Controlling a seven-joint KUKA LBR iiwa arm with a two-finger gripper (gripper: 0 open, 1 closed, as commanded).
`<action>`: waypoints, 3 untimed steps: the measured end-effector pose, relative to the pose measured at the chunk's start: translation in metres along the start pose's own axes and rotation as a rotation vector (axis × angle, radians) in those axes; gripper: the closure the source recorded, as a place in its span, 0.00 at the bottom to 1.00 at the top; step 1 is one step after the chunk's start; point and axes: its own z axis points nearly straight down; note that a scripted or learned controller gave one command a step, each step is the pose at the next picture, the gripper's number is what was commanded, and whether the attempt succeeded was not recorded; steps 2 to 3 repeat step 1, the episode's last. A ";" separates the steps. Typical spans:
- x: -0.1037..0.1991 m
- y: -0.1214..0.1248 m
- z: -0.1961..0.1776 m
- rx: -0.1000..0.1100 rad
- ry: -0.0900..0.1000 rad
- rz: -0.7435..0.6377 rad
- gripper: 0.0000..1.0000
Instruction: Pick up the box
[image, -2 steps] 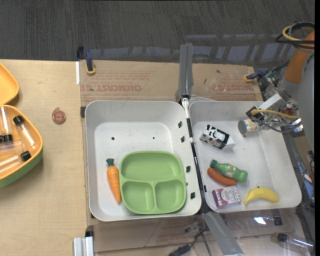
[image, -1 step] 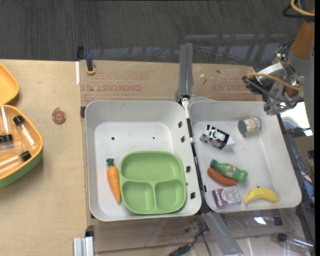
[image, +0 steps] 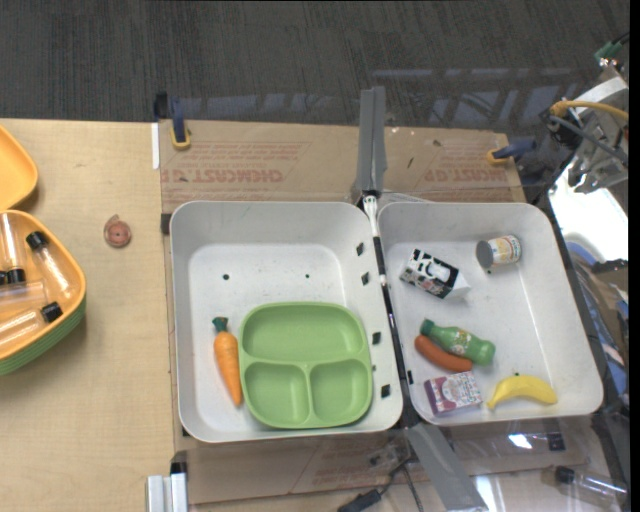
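Two box-like things lie in the right bin. A small purple box sits near the bin's front edge, between a red sausage and a banana. A black-and-white carton lies tilted near the bin's left wall, toward the back.
The right bin also holds a silver can on its side at the back and a green bottle lying against the sausage. The left bin holds a green divided plate and a carrot. Cables and metal parts crowd the upper right corner.
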 end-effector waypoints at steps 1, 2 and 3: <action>-0.048 0.022 -0.017 0.001 -0.001 -0.022 1.00; -0.048 0.022 -0.017 0.001 -0.001 -0.022 1.00; -0.048 0.022 -0.017 0.001 -0.001 -0.022 1.00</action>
